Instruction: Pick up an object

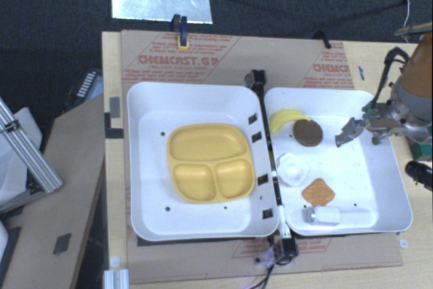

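Hanging over the right bin's (389, 193) upper right part, the claw (349, 132) points leftward with its dark fingers (345, 135) apart by a narrow gap and nothing between them. Nearest to it is the brown round disc (308, 132), just to its left, which overlaps the lower edge of a yellow banana-like piece (285, 118). Doing this step well would mean, I judge, picking one thing that stands free: the disc is the closest, but it touches the yellow piece, so a descent centred on the disc's free right side would be less likely to catch both. Farther out in the same bin lie a small white cup-like thing (291, 169), an orange biscuit-shaped piece (317, 192) below it, and a white tube-like item (329, 214) near the front wall (pale on pale, so its outline is hard to read). The left bin (145, 105) holds a yellow divided tray (208, 162) with three compartments, each bare. Both bins sit on a cardboard sheet (223, 54) on the counter (111, 44).
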### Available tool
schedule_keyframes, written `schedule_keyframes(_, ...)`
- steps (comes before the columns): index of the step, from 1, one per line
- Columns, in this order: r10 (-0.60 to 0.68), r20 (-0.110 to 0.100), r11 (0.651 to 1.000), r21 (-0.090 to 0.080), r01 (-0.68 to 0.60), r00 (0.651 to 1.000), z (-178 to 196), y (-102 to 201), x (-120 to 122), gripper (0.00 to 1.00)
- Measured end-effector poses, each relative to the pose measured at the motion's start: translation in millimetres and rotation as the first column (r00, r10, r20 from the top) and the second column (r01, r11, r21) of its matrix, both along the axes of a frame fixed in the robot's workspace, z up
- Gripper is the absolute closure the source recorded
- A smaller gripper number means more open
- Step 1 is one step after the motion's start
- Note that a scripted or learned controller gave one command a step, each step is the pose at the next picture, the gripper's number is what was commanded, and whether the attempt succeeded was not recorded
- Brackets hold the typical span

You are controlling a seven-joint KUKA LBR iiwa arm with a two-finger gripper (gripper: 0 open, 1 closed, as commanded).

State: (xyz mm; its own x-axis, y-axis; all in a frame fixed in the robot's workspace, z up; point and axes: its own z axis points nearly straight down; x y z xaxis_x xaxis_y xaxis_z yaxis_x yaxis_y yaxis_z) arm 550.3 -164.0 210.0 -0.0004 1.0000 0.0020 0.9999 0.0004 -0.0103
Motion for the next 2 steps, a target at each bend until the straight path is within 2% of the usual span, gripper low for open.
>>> schedule_keyframes(1,0.003,0.012,1.0,-0.002,-0.003,1.0,6,0,3,0.0)
schedule_keyframes(2,0.002,0.009,1.0,-0.002,-0.002,1.0,-37,4,-2,0.0)
